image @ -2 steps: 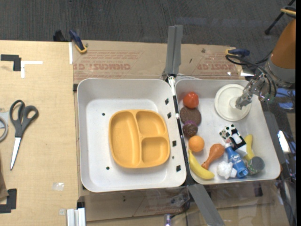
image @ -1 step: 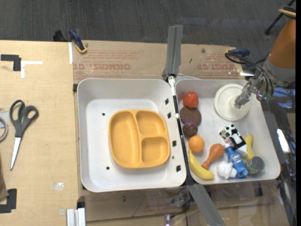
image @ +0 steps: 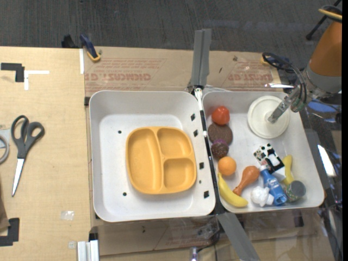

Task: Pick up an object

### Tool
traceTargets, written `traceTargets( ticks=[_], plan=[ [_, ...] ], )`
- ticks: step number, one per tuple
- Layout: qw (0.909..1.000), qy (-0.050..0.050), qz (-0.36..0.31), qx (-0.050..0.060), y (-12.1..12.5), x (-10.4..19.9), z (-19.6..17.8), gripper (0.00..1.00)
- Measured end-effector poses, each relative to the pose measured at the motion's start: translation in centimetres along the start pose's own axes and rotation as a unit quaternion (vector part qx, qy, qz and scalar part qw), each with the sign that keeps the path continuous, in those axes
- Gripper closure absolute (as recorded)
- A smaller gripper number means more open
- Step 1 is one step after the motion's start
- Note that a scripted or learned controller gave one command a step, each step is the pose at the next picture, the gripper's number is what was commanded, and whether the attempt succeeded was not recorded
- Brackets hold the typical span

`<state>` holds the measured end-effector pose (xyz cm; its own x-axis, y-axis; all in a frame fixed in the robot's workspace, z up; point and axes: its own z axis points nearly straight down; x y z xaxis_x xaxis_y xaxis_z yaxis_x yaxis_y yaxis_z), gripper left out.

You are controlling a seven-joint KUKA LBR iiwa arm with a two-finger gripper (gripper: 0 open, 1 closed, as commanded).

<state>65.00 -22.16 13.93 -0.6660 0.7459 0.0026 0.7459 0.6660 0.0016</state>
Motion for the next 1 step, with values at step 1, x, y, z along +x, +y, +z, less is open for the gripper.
traceTargets(
  ticks=[1],
  plan=[
    [0.9981, -0.010, 0.061, 0.002, 0.77, 1.01, -0.01, 1.00]
  ],
)
